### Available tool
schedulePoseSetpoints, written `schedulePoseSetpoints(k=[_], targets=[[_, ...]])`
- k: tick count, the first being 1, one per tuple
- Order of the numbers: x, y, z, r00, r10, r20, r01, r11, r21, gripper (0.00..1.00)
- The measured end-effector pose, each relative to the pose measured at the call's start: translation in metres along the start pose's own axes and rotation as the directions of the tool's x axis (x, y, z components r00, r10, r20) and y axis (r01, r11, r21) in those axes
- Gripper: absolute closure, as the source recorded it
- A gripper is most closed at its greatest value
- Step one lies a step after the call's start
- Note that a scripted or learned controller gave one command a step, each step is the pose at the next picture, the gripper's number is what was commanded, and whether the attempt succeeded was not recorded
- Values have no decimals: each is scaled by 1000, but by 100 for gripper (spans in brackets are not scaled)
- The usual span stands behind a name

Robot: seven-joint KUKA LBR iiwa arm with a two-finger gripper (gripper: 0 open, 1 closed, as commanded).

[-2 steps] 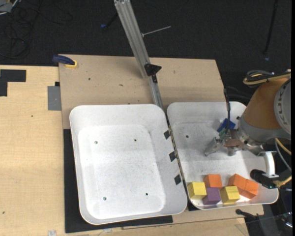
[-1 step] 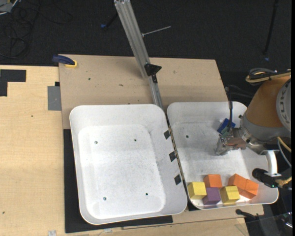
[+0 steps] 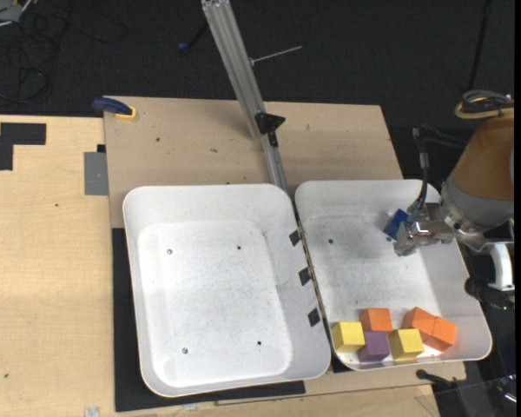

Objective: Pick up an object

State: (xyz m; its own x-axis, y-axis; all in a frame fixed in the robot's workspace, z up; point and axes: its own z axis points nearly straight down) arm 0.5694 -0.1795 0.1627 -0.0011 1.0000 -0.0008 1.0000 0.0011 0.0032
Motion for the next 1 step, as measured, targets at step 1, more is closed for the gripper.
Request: schedulePoseSetpoints(k=[1], targets=[[5, 0, -62, 1000, -1, 0, 1, 1000, -1, 100]])
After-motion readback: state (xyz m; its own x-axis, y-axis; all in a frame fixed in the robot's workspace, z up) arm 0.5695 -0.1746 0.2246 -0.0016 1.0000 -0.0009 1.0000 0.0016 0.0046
